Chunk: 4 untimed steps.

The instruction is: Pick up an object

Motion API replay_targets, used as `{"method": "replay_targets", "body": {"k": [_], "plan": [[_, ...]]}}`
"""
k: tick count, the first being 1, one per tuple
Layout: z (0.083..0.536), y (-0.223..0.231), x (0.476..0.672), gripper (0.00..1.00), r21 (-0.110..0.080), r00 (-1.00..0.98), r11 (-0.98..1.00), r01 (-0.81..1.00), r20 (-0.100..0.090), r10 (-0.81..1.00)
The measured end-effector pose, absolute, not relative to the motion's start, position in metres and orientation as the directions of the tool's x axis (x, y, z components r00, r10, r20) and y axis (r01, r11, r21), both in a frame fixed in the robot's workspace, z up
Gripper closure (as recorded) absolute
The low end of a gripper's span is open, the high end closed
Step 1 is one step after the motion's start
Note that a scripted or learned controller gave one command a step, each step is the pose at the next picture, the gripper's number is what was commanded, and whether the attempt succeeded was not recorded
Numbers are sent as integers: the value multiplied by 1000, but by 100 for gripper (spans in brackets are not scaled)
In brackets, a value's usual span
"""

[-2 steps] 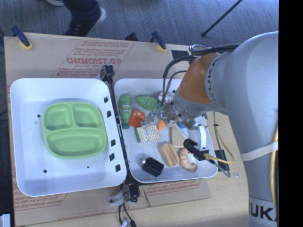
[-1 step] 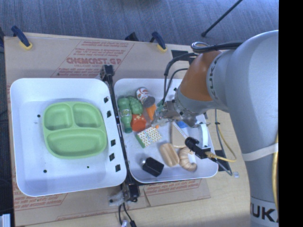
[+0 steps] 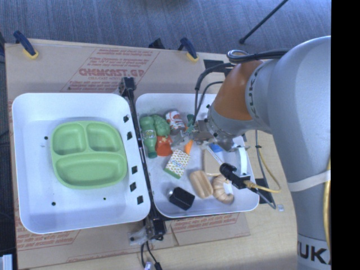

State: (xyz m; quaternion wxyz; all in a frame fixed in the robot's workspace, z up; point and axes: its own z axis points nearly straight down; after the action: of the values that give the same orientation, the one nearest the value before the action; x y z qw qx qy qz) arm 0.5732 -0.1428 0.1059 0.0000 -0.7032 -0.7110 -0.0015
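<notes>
The right bin point(image 3: 160, 206) holds several small items: a green bottle point(image 3: 149, 131), a red and white can point(image 3: 175, 120), an orange-red piece point(image 3: 163, 146), a patterned carton point(image 3: 178, 163), a tan hot-dog bun point(image 3: 199, 183), a croissant-like pastry point(image 3: 223, 189) and a black block point(image 3: 181, 198). My gripper point(image 3: 194, 133) reaches down from the right into the upper middle of this bin, just right of the can and above the carton. Its fingertips are hidden among the clutter, and nothing is plainly seen between them.
The left bin point(image 3: 28, 167) carries a green three-section tray point(image 3: 88, 154). A black divider with clips point(image 3: 136, 151) runs between the bins. My bulky grey arm point(image 3: 287, 111) covers the right bin's far right side. Cardboard point(image 3: 107, 69) lies under both bins.
</notes>
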Motion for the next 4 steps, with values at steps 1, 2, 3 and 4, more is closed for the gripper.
{"method": "replay_targets", "body": {"k": [1,2,3,4], "plan": [[91,-120,562,0,-5,-8,8,1000,1,1000],[92,-94,591,0,-5,-6,6,1000,-1,1000],[101,-93,591,100,-8,-10,10,1000,1,1000],[101,-93,591,0,-8,-11,11,1000,1,1000]]}}
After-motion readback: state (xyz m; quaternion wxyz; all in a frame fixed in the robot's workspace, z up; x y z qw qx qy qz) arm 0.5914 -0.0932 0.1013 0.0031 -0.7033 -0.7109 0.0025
